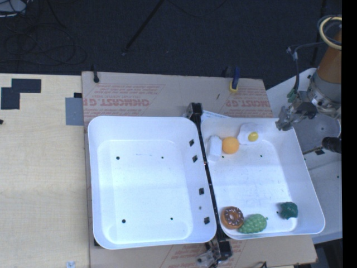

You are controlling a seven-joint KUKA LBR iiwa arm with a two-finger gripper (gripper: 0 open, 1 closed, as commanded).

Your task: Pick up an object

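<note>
While the arm (pixel 330 60) hangs at the right, its gripper (pixel 291 116) sits just past the right bin's (pixel 304 166) far right corner, with nothing seen between its fingers; whether they are spread or closed cannot be told. In that bin an orange ball (pixel 230 145), a white piece (pixel 214 147) and a fried egg (pixel 249 134) lie near the far edge. A donut (pixel 232 217), green grapes (pixel 253 224) and a dark green piece (pixel 288 209) lie along the near edge.
</note>
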